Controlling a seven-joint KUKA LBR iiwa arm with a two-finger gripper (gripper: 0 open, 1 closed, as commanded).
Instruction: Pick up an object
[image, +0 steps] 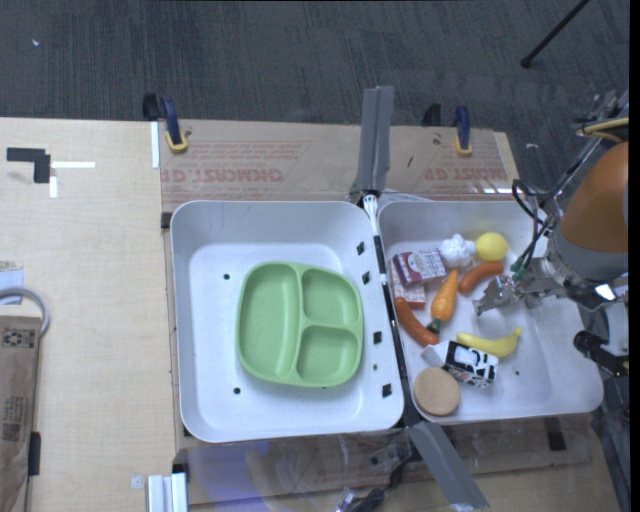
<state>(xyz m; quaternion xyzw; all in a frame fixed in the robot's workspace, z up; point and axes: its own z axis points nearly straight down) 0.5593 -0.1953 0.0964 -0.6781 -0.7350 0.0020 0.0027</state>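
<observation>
The right bin (560, 390) holds several toy foods. Among them are a yellow lemon (491, 246), an orange sausage (482, 273), a carrot (445, 294), a maroon carton (418, 268), a small white piece (456, 247), a red-orange hot dog (414, 322), a banana (490, 342), a black-and-white carton (471, 364) and a round tan cookie (437, 392). My gripper (486, 298) hovers low in this bin, just below the sausage and above the banana. Its fingers are open and nothing sits between them.
The left bin (200, 300) carries a green three-compartment plate (300, 325). A grey divider bar (375, 140) runs between the bins. The arm's orange band (600, 205) stands over the right bin's right wall. A brown paper bag (18, 400) lies at the far left.
</observation>
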